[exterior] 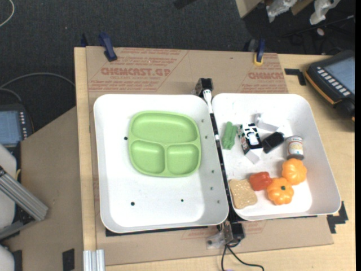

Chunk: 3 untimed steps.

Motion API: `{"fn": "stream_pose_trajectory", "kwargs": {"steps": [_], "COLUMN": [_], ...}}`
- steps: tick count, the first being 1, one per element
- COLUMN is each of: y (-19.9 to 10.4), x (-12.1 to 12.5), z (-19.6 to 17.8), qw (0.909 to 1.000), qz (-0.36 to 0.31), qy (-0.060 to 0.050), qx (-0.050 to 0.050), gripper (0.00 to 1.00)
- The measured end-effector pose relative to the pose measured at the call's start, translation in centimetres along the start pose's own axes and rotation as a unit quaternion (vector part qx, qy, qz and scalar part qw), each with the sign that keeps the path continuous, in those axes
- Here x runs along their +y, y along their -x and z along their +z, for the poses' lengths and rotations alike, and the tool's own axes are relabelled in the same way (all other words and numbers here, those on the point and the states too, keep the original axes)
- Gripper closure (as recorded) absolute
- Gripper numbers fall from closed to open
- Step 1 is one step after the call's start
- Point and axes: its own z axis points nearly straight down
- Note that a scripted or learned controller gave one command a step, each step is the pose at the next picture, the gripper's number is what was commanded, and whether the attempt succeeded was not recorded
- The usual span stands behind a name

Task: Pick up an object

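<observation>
I judge the pick not yet begun. The robot gripper [299,4] hangs at the top right, well apart from the bins, and I cannot tell its state. Candidates lie in the right white bin [327,191]: two orange plastic pumpkins [287,180], a red pepper [259,180], a green pod [229,135].

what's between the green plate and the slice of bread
In the camera view, the bins' adjoining rims lie between the green divided plate and the bread slice, plus bare white floor of the left bin.
</observation>
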Motion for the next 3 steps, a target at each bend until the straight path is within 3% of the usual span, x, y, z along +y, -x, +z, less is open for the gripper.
{"fn": "stream_pose_trajectory", "kwargs": {"steps": [1,3], "y": [0.6,9.0], "x": [0.1,-3.9], "z": [0.0,3.1], "qw": [1.0000,0.9999], "qz": [0.005,0.008], "qy": [-0.008,-0.012], "qx": [-0.002,-0.001], "gripper": [1.00,1.00]}}
